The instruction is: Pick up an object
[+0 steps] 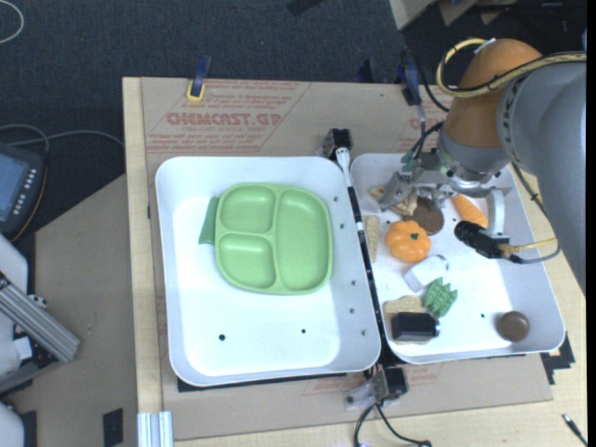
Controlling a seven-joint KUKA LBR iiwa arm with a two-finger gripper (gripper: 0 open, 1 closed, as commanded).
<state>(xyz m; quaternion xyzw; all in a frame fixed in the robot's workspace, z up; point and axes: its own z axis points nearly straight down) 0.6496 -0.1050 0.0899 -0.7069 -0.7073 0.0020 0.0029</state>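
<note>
Bench carries two white bins (pixel 177 250). Gripper (pixel 410 189) low in right bin, just above the small pumpkin (pixel 409 240); finger state cannot be told. Advice: centre over pumpkin before closing.

Even, fairly bright overhead light. The two white bins (pixel 186 277) look nearly washed out, with soft, faint shadows under the green divided plate (pixel 275 237). The dark floor (pixel 140 17) stays dim. Detail is slightly soft and grainy throughout.

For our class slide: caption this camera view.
Grey arm's pincer lowered into right bin above a small pumpkin; green divided plate in left bin.
</note>
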